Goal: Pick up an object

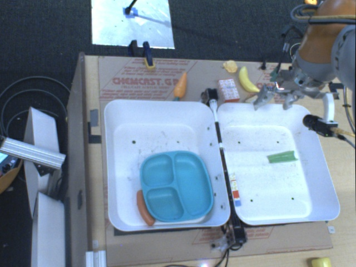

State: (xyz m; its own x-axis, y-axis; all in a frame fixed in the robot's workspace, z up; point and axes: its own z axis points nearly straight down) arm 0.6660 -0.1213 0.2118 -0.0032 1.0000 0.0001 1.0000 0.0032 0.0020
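Note:
A flat green piece (282, 157) lies on the floor of the right bin (311, 204). In the left bin (119, 149) sits a blue divided tray (177, 185), with an orange sausage-shaped item (144, 207) at its lower left. My gripper (274, 99) hangs over the far rim of the right bin, well above and behind the green piece. Its two fingers stand spread apart with nothing between them.
Behind the bins on the cardboard lie a carrot (180, 85), a banana (247, 80), a small pinkish box (228, 89) and a yellow item (230, 66). A black cylinder (318, 125) juts over the right bin's right rim. A divider rail (218, 138) separates the bins.

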